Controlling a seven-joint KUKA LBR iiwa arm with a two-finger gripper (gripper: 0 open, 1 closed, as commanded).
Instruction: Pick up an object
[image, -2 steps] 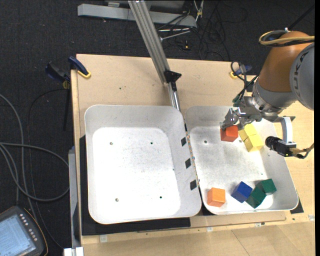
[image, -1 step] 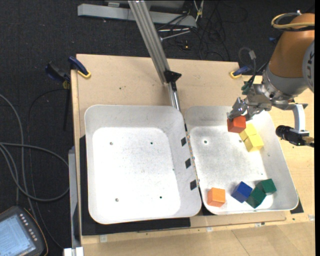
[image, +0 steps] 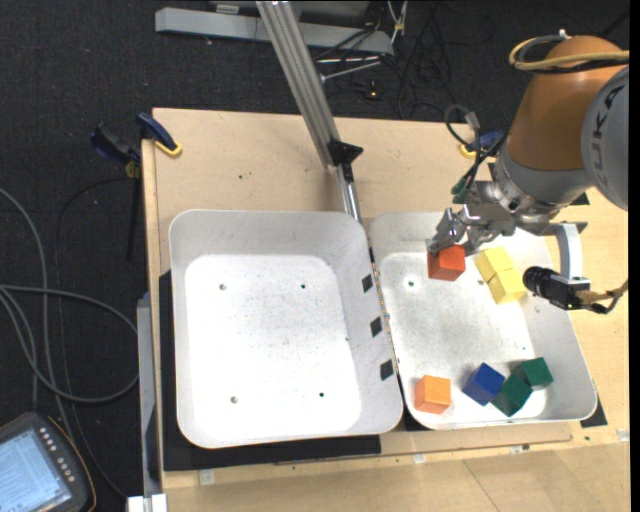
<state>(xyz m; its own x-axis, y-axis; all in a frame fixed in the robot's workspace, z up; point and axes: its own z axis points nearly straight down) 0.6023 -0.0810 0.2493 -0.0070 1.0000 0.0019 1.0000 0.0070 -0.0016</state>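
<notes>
My gripper (image: 452, 243) hangs over the back left part of the right bin (image: 575, 345). A red-orange block (image: 447, 263) sits between its fingertips, and the fingers are shut on it. The block's lower half shows below the fingers, above the bin floor. The grey and orange arm reaches in from the upper right.
A yellow block (image: 500, 276) lies just right of the gripper. Along the right bin's front edge are an orange block (image: 433, 393), a blue block (image: 486, 383) and two green blocks (image: 537, 372) (image: 513, 394). The left bin (image: 182, 300) stands beside it. A metal pole (image: 305, 85) slants in at the back.
</notes>
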